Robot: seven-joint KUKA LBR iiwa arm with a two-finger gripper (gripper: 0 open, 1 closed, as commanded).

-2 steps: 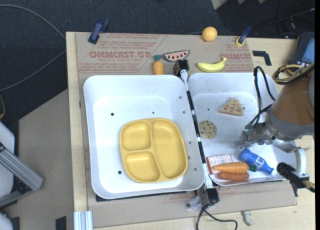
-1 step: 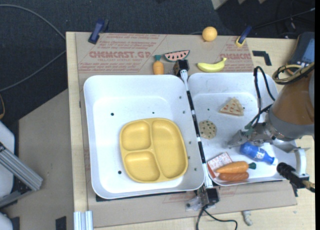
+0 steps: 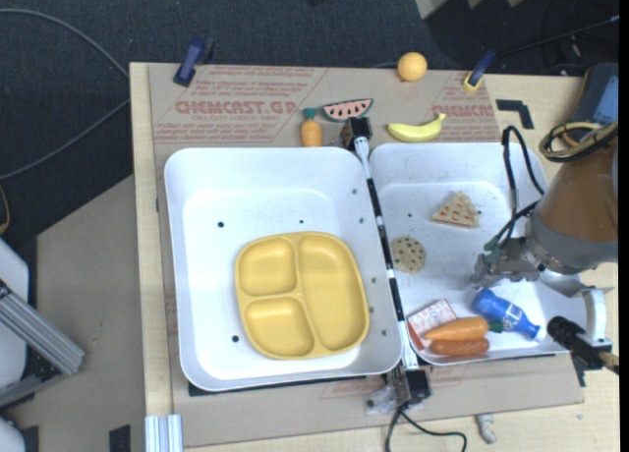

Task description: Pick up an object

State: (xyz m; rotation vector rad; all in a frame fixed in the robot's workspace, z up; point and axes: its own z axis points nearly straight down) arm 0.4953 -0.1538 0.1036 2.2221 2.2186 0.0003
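Objects for picking lie in the right-hand white bin [image 3: 511,173]: a blue bottle [image 3: 505,310] on its side near the front right, a toy carrot [image 3: 456,328] and a red sausage [image 3: 460,347] side by side along the front wall, a small red-and-white packet [image 3: 430,318] touching the carrot's left end, a chocolate-chip cookie [image 3: 407,254] near the wall shared by the bins, and a waffle-patterned wedge [image 3: 455,210] toward the back. The end effector [image 3: 499,265] hangs just above and behind the blue bottle, at the end of the grey arm [image 3: 580,209] that reaches in from the right; whether it is wide or narrow I cannot tell, and nothing can be seen gripped in it. The left-hand white bin [image 3: 197,244] holds a yellow three-compartment plate [image 3: 300,295] lying flat toward its front. Behind the bins on the tabletop [image 3: 157,106] rest a watermelon slice [image 3: 348,108], a small orange carrot-like toy [image 3: 312,132], a banana [image 3: 416,128] and an orange ball [image 3: 413,67]. Blue clamps [image 3: 191,61] sit at the back edge.
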